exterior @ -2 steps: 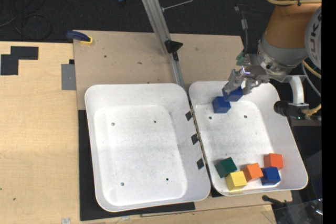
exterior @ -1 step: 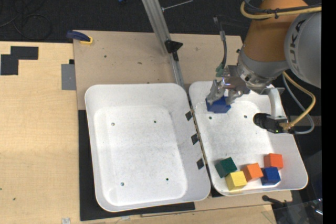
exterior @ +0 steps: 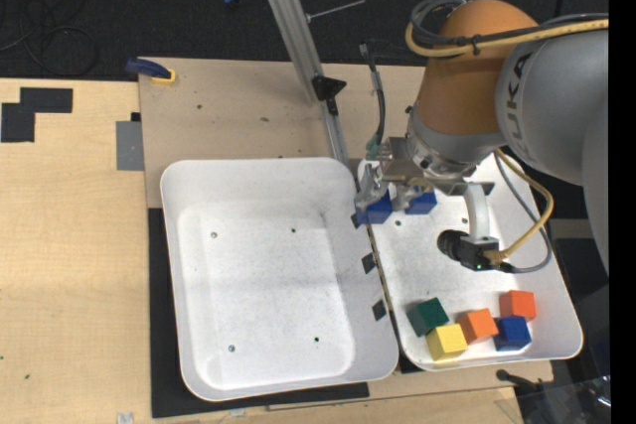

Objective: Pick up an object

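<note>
Down at the front edge sit the two white trays. On the left is the left bin, and its bare white floor shows a few small dark dots. Next comes the right bin, where the blocks huddle in the front corner: a green block, a yellow block, an orange block, a blue block and a red block — all lying loose, close together, well apart from the claw. Up at the back of that tray, near the wall between the two bins, hangs the gripper with its blue fingertips. I cannot tell if the claw is open or closed, and I see no block between the tips. So the job looks hardly begun — nothing seems picked up, and the arm would have to come forward to the blocks, grab one and lift it.
</note>
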`<action>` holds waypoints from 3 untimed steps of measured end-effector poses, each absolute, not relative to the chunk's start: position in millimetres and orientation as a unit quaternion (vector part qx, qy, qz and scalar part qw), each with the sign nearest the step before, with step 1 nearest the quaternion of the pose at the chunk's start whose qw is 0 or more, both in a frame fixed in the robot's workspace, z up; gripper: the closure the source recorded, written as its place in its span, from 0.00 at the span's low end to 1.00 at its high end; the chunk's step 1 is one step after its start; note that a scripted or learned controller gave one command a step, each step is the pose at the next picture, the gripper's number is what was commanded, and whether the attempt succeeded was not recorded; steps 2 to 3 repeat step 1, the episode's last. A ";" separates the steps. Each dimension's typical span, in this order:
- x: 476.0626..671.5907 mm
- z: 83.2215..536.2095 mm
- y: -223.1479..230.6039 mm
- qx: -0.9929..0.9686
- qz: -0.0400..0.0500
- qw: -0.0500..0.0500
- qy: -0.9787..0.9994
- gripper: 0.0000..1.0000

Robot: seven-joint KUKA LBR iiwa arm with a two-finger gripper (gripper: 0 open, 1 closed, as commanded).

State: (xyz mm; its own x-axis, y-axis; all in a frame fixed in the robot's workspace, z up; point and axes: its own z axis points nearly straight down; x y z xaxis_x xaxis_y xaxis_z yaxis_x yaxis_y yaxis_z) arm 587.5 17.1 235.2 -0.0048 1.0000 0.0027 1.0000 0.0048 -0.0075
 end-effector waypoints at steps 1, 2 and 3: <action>558.3 222.7 60.3 -0.706 0.003 0.004 -0.708 1.00; 558.3 222.7 60.3 -0.706 0.003 0.004 -0.708 1.00; 558.3 222.7 60.3 -0.706 0.003 0.004 -0.708 1.00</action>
